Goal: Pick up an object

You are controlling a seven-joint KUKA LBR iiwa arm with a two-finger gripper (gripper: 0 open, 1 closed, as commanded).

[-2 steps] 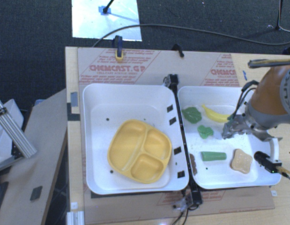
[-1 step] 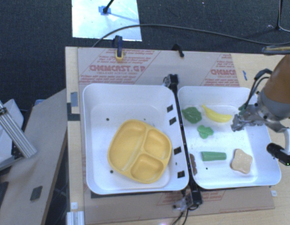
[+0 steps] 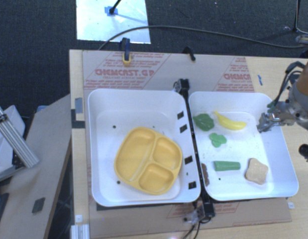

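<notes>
Camera view shows the gripper (image 3: 265, 122) poised over the right edge of the right bin (image 3: 278, 148), nothing between its fingers; whether its jaws are open or closed cannot be told. Inside that bin, a yellow banana (image 3: 230, 122) lies at the upper middle, with a dark green leafy piece (image 3: 204, 121) just beside it. Below the banana sits a small green broccoli-like piece (image 3: 218, 140), then a green block (image 3: 226, 166), and beside the block a tan bread slice (image 3: 256, 171). A yellow divided tray (image 3: 148, 159) rests in the left bin (image 3: 109, 128).
</notes>
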